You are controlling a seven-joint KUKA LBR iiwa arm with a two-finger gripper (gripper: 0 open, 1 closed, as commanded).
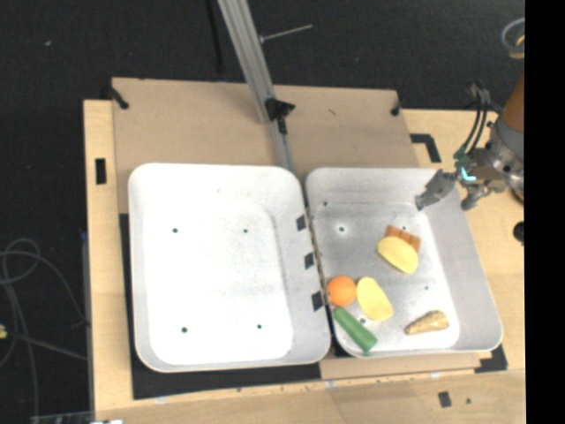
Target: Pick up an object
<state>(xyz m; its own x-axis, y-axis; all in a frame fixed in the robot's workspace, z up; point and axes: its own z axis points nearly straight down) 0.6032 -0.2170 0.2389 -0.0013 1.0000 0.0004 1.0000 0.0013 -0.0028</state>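
Gripper (450,189) spread open, holding nothing, above right bin (472,263), yellow potato-like piece (398,254) below

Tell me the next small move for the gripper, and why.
Probably shift the gripper down-left over the upper yellow piece and descend. It sits at the right bin's upper right rim holding nothing, and that piece is the nearest item.

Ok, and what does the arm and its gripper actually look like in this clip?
At the view's right edge, the arm shows an orange-brown section above a grey metallic wrist. Thin dark cables loop down beside it. The gripper is grey, with slim dark-grey fingers and a small teal mark near its base. The picture is too coarse to make out any lettering.
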